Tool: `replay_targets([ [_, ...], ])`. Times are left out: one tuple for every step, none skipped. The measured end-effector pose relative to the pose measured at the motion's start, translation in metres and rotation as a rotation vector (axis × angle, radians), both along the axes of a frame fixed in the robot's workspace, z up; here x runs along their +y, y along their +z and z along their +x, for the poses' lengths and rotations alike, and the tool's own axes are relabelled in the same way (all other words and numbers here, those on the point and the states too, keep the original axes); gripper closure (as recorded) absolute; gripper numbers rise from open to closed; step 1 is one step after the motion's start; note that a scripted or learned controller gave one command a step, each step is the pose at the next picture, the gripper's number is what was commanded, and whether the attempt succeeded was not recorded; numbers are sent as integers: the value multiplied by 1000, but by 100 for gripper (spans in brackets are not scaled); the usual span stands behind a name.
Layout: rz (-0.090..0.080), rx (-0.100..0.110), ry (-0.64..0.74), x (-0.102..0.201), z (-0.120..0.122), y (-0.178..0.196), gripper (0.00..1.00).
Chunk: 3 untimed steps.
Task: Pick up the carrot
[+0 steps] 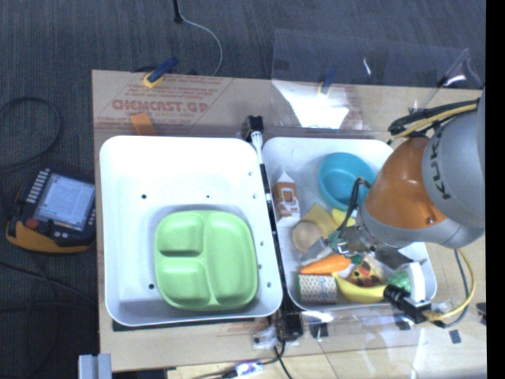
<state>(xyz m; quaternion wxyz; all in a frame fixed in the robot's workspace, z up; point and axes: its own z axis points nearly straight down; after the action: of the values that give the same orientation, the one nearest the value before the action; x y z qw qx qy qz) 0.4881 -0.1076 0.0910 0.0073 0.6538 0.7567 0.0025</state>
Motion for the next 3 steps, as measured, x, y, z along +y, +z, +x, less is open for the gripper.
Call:
replay_targets([
  [8, -7, -274, 1, 2, 0, 0],
  [10, -12, -711, 9, 3, 0, 0],
  [13, -12, -828, 9, 3, 0, 0],
])
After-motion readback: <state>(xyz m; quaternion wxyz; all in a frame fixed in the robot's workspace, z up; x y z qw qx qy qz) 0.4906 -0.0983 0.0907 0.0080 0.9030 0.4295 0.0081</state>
